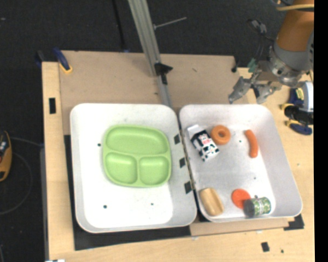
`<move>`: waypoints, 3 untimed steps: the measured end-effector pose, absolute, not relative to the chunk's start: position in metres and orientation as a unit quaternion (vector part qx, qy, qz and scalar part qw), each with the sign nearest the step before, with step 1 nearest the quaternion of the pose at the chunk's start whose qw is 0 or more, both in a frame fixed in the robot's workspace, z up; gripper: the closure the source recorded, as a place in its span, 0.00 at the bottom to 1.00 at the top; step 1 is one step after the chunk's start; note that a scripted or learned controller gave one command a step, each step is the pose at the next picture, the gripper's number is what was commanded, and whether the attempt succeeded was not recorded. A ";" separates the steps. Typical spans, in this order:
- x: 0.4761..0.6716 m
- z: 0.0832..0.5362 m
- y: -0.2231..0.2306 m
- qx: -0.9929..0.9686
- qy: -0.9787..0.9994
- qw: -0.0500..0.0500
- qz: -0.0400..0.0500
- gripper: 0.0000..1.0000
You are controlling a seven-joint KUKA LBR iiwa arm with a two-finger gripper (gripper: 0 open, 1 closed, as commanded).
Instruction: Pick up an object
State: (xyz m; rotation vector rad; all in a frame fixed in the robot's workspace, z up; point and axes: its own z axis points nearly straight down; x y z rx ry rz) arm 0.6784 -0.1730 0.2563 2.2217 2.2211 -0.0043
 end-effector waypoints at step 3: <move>0.667 0.161 -0.175 0.707 0.707 0.003 0.001 1.00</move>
